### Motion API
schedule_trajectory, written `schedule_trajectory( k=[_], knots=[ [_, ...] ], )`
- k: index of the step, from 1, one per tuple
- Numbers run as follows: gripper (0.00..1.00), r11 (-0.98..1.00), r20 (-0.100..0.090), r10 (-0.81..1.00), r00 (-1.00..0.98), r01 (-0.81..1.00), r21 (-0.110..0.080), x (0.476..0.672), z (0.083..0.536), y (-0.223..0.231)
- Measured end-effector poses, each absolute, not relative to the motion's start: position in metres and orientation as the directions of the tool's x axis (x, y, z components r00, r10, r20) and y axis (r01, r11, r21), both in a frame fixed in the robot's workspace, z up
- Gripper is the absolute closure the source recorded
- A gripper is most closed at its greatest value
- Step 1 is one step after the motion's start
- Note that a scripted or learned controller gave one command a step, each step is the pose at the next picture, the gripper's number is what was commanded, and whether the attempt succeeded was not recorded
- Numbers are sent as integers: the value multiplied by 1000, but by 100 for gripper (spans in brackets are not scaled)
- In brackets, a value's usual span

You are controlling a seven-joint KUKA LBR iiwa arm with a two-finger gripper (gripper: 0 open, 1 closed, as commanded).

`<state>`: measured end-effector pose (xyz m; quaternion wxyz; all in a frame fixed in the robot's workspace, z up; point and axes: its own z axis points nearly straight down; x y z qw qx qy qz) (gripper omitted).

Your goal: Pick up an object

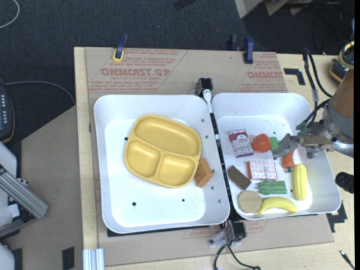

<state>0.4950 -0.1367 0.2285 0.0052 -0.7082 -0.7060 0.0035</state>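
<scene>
the grey arm's two-finger gripper reaches in from the right edge of the frame and hangs over the right-hand shallow white bin, its dark fingers pointing left toward a round red tomato-like toy; whether those fingers are parted or closed, or have anything between them, cannot be told from this slant. just below the gripper tip lies a small orange-red piece, partly hidden. the rest of that bin holds a red and white printed card box at its upper left, a second pale red-patterned card below the tomato, a brown flat block, a green textured piece, a tan round disc, a yellow banana along the bottom rim, and a yellow corn cob upright near the right wall. in the left-hand shallow white bin sits a yellow three-compartment plastic plate, with a brown bread-like chunk touching its lower right edge.
</scene>
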Motion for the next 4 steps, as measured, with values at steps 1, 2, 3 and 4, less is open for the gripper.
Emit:
schedule_trajectory(
  k=[1,2,3,4],
  knots=[
    [0,0,0,1000,0,1000,0,498,234,-137],
    [0,1,3,1000,-1,1000,-7,504,179,-128],
    [0,0,3,1000,0,1000,-7,498,135,-125],
    [0,-1,2,1000,1,1000,-4,497,82,-125]
  ],
)
